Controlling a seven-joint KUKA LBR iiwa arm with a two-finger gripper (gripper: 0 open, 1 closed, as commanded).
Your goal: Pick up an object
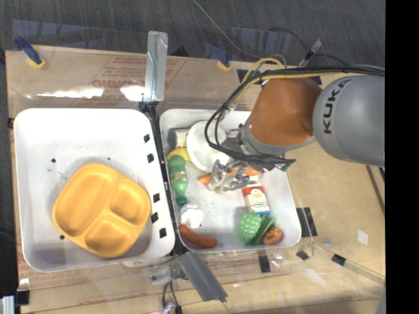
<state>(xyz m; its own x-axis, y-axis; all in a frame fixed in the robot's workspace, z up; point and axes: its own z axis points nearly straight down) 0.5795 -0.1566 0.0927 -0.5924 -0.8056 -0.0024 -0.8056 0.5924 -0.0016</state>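
Your gripper [226, 174] hangs low over the middle of the right bin [291, 201], just beside the white bowl [200, 146] and an orange scrap that may be a carrot [205, 180]. You cannot tell from this slant whether the jaws are open or closed, and nothing shows between them. The nearest targets are the small bottle [256, 199], the green bottle [177, 178] against the left wall and the sausage [198, 237] at the front. Things lie crowded here, so a closing grip could nudge the bowl, or catch two items and slip. The yellow tray [101, 208] sits alone in the left bin [33, 142].
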